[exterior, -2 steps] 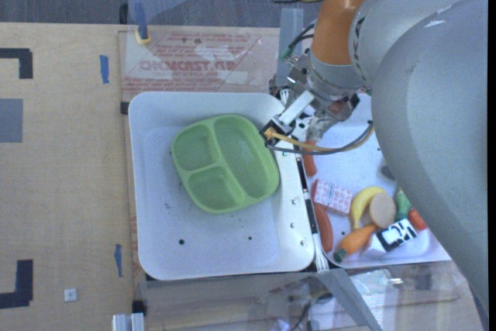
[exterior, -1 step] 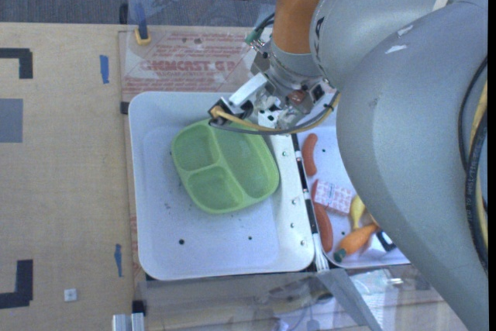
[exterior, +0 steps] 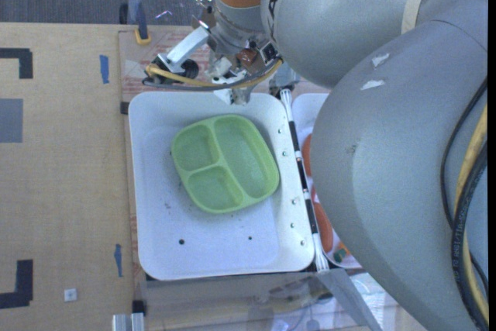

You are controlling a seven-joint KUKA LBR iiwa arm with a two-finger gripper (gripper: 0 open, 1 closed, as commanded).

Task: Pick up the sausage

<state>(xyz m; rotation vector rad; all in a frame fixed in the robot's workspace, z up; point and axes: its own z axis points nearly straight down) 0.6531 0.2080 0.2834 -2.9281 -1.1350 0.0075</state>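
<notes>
The gripper (exterior: 239, 94) hangs at the far rim of the left bin (exterior: 151, 167); I cannot tell how it stands or whether it has hold of anything. Just below it lies a green divided plate (exterior: 225, 163). The sausage (exterior: 322, 227) is lower right of the gripper, in the right bin (exterior: 304, 111), mostly hidden under the arm (exterior: 387, 128).

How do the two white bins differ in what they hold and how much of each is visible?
The left shallow white bin shows in full, while the right shallow white bin is mostly hidden behind the grey arm. The left bin holds a green three-compartment plastic plate; the right bin holds a reddish-orange sausage-like item. Both are white and sit side by side.
</notes>
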